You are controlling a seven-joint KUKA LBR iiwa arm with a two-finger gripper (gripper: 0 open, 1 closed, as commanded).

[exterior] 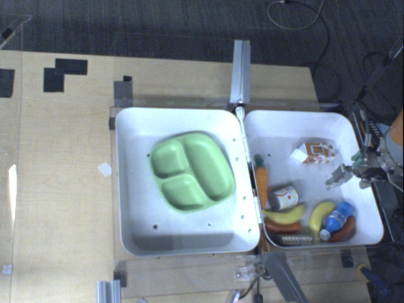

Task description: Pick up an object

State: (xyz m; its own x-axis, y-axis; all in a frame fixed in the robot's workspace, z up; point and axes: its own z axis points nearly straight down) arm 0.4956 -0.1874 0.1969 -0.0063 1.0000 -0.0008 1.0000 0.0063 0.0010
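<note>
The wooden surface (pixel 63 169) carries two shallow white bins side by side. The left bin (pixel 136 232) contains a green divided plate (pixel 191 170) with three compartments, lying flat near the bin's centre.

The right bin (pixel 278 128) holds the loose objects. An orange carrot-shaped item (pixel 261 185) lies along the bin's left wall. Just right of it a small can (pixel 285 197) rests on its side. A yellow banana (pixel 283 216) lies below the can, with a red item (pixel 285 227) directly beneath it at the bin's near edge. A second yellow banana (pixel 320 214) stands more upright towards the right, touching a blue bottle with a white cap (pixel 336 218); a dark red item (pixel 345 230) lies just beyond the bottle. A small orange-and-white carton (pixel 317 151) sits apart in the upper half of the bin, with a scrap of white beside it.

The hand (pixel 344 177) enters at the right rim of the right bin, over its right-hand portion, between the carton and the bottle. The fingers (pixel 334 180) appear slightly apart, though the detail is small and blurred. Nothing is seen between them; no object is gripped. All objects rest on the bin floor.
</note>
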